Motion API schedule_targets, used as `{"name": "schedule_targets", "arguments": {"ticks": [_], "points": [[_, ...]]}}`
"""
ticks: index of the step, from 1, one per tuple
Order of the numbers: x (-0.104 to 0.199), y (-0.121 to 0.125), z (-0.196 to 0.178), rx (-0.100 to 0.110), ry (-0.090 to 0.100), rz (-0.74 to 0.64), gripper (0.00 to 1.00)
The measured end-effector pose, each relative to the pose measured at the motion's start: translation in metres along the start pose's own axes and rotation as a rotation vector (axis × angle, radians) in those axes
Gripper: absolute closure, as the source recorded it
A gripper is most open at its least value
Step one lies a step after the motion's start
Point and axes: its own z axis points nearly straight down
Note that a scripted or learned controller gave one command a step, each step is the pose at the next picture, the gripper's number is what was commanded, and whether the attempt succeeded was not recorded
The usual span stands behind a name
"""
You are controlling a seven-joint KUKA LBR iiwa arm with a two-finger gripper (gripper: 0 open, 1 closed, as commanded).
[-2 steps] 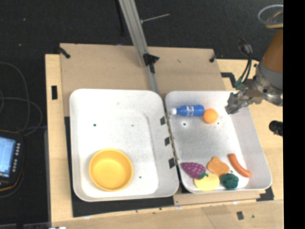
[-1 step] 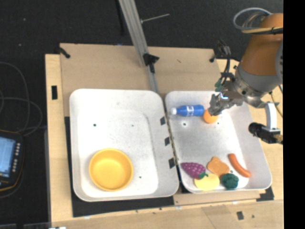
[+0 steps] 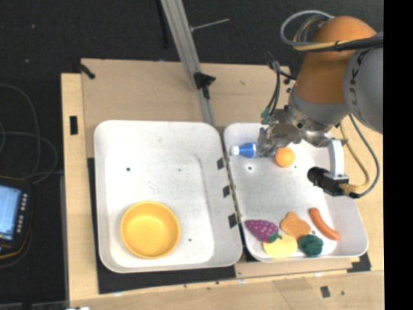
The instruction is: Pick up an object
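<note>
Camera view: end effector [image 3: 274, 144] low by orange ball [image 3: 284, 157]; grip state, we can't tell. Ball looks light, slick, rolls easily; we'd pinch across middle.

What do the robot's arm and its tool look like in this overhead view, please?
The arm is grey with a large rounded orange band above the wrist. Dark and pale cables loop around it. The tool is a small dark metallic assembly; a white bracket carrying a black part sits beside it.
</note>
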Motion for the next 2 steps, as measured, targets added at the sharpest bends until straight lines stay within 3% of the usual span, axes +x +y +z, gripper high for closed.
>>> {"name": "schedule_targets", "arguments": {"ticks": [2], "points": [[0.098, -0.008, 0.022, 0.002, -0.001, 0.001, 1.00]]}}
